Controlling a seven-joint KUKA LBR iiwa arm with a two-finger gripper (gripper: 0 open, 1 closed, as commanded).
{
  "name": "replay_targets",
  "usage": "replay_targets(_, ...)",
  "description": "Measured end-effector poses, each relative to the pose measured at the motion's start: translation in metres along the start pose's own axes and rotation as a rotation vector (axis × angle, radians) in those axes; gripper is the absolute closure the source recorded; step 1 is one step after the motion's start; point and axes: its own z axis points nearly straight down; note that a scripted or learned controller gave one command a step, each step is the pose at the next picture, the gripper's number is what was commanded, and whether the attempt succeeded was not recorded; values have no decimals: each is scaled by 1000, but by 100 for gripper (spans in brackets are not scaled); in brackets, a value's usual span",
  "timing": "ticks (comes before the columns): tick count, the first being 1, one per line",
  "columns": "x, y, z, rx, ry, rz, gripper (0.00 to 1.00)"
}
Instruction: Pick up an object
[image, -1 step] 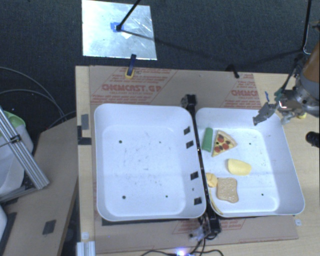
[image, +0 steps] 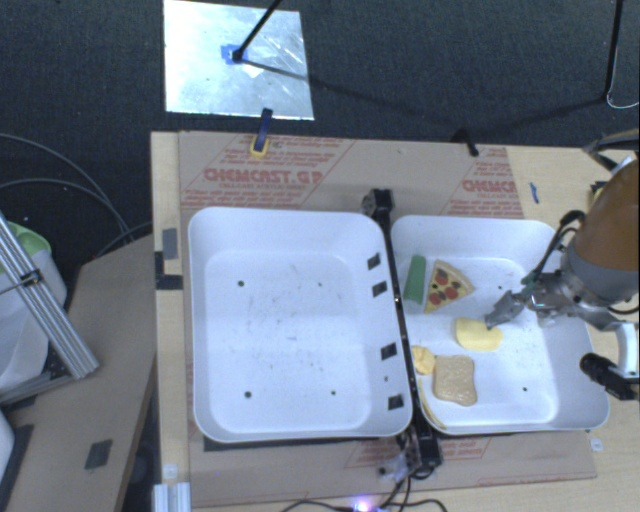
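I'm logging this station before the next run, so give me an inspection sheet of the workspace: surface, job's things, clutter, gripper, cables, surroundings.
Surface: bench covered with printed cardboard, bearing the left bin and the right bin side by side.
Job's things: in the right bin, a green stick, a pizza slice, a yellow piece, a small yellow bit and a slice of bread.
Clutter: a blue-and-yellow clip on the bench's far edge.
Gripper: gripper low over the right bin, its tip at the yellow piece; grip cannot be judged.
Cables: black cable on the floor at left; wires at the bench's near edge.
Surroundings: dark carpet, a shiny metal sheet, a metal frame at left.
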Motion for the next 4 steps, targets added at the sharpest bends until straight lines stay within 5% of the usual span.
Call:
replay_targets(1, 58, -54, 45, -16, -3, -2, 0)
replay_targets(2, 98, -52, 41, -26, -13, -2, 0)
replay_targets(3, 100, -51, 31, -25, -4, -4, 100)
replay_targets(4, 144, -35, -82, -26, -3, -12, 100)
